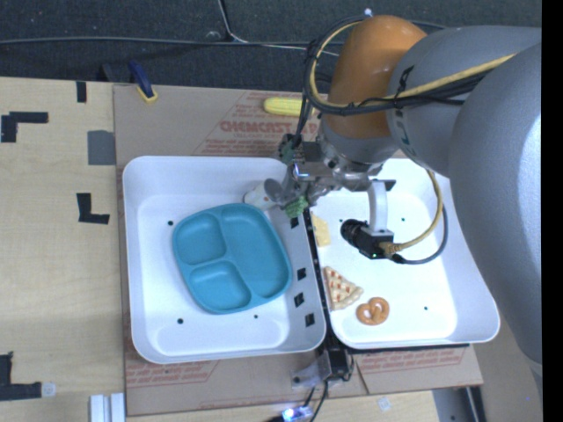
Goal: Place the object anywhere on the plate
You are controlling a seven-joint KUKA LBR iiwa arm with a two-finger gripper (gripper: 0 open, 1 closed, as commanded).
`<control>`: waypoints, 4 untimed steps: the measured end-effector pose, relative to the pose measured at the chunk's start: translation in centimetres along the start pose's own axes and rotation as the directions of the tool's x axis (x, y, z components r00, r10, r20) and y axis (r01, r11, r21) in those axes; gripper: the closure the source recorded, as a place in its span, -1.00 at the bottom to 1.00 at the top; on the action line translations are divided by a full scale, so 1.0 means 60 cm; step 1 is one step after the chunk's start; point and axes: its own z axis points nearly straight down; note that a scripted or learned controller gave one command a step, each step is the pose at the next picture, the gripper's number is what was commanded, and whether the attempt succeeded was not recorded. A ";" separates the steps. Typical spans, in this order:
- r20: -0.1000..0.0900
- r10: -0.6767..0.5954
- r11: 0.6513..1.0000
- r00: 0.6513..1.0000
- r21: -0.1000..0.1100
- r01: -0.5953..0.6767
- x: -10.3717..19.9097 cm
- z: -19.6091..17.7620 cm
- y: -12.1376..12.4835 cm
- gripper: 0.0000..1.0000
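Observation:
A blue plate (230,258) with three compartments lies in the left bin (149,236). My gripper (295,193) hangs over the divider between the two bins, just past the plate's upper right corner. A small green thing (296,207) shows right under the gripper, and I cannot make out whether it is held. In the right bin (457,297) lie a pale yellow piece (320,232), a waffle-patterned wedge (341,286) and a small pretzel (373,310). The arm's orange band (374,69) and grey body cover the right bin's far side.
A yellow banana-like item (283,106) lies on the cardboard behind the bins. A black cable with a connector (365,238) loops down from the wrist over the right bin. Black clips (303,297) run along the divider.

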 end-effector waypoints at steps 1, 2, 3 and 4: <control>0.001 0.000 1.000 1.000 0.003 0.000 0.104 0.023 -0.009 1.00; 0.002 0.005 1.000 1.000 0.000 -0.005 0.084 0.001 0.003 1.00; 0.004 0.006 1.000 1.000 0.003 -0.006 0.096 0.026 -0.017 1.00; 0.003 0.006 1.000 1.000 0.001 -0.006 0.096 0.025 -0.016 -1.00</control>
